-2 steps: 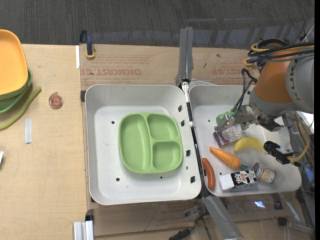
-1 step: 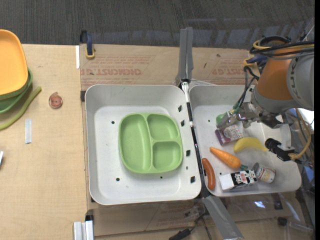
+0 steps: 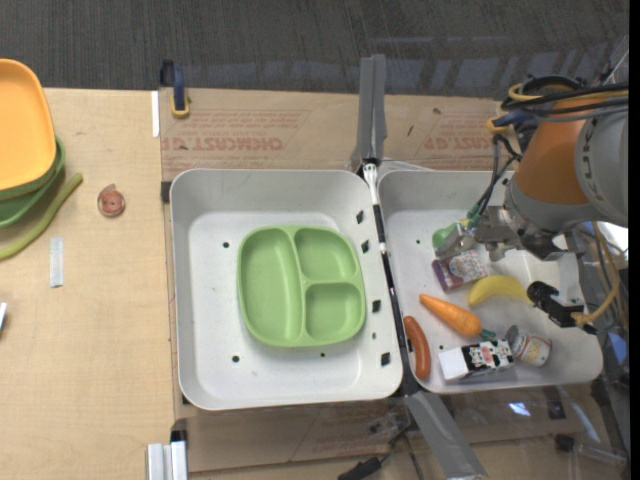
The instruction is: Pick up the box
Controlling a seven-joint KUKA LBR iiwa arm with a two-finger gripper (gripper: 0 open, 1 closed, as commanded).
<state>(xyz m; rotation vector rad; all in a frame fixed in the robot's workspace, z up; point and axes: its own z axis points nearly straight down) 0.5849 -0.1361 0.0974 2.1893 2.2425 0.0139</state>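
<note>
Far left of bench: orange plates (image 3: pixel 22 128) stacked at the edge and a small pink disc (image 3: pixel 111 201) on the wood, well apart from anything I need.

Left bin: the left bin (image 3: pixel 200 368) holds a green divided tray (image 3: pixel 300 285) lying flat in its middle. None of it bears on my job.

Right bin, near wall: the right bin (image 3: pixel 400 200) has a red sausage (image 3: pixel 417 346) lying along its left wall, with an orange carrot (image 3: pixel 450 314) just beside it, pointing up-left.

The box: the box (image 3: pixel 478 358) lies flat at the bin's front edge, white with dark print, between the sausage and a small can (image 3: pixel 530 349) that touches or nearly touches its right end. Its long axis runs left to right, tilted slightly up toward the right.

Things between: a yellow banana (image 3: pixel 497 288) and a purple-edged packet (image 3: pixel 460 267) lie between the box and me.

My claw: my gripper (image 3: pixel 478 230) hangs over the back half of the right bin, above the packet. Whether it is spread or closed I cannot tell from here.

Relation that matters: the box lies toward the front edge from my claw, past the banana. I judge I must come forward and close across its short sides, keeping clear of the can.
</note>
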